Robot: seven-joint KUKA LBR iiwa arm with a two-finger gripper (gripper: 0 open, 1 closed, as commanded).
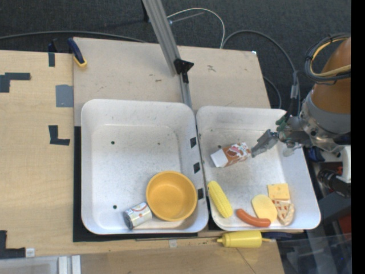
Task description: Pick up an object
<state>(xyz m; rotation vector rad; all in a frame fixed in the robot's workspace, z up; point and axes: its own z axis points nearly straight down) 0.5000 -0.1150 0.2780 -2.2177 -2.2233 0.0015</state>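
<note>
My gripper [261, 146] hangs over the right bin [239, 117], near its right side, on the grey arm with the orange band. Its tip is just right of a brown and red packet with a white end [230, 154], very close to it or touching it. Nothing shows as held. Along the front of that bin lie a yellow corn cob [219, 198], a red sausage [252, 218], a pale yellow slice [263, 206] and an orange wedge with a pizza slice [281, 203].
The left bin [114, 119] holds a yellow bowl [170, 195] and a small can [137, 214] at its front. A yellow mustard bottle [242, 240] lies on the bench edge in front of the right bin. A grey pole [162, 27] slants in from the top.
</note>
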